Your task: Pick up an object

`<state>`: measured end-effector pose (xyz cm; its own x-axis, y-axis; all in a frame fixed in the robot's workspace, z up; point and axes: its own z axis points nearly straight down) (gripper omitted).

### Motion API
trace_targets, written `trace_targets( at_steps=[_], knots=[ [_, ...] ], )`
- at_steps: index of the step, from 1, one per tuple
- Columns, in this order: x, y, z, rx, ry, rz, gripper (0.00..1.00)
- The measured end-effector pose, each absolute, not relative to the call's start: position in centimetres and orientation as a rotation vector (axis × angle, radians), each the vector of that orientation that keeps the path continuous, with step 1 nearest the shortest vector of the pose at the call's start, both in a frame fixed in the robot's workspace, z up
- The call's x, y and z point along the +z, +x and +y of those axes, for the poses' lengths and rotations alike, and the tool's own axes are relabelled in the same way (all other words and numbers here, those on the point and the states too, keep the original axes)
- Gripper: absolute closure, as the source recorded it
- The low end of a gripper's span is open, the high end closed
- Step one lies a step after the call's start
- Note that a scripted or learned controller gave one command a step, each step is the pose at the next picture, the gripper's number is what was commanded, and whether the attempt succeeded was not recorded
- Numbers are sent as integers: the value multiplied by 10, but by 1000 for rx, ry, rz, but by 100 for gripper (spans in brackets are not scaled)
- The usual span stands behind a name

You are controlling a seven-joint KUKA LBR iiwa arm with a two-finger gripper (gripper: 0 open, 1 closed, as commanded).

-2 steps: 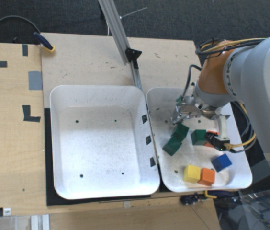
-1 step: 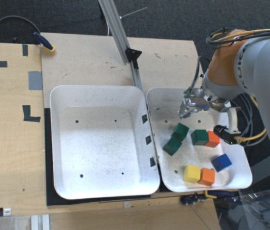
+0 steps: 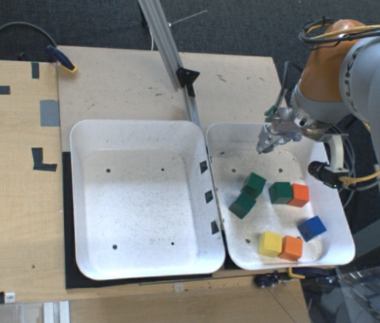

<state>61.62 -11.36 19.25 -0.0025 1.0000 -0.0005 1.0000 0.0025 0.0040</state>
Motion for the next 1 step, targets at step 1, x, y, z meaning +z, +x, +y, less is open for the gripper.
trace_targets(
  at_steps=[1],
  knots=[
    [216, 617, -113, 1, 2219, 2222, 100]
  ],
)
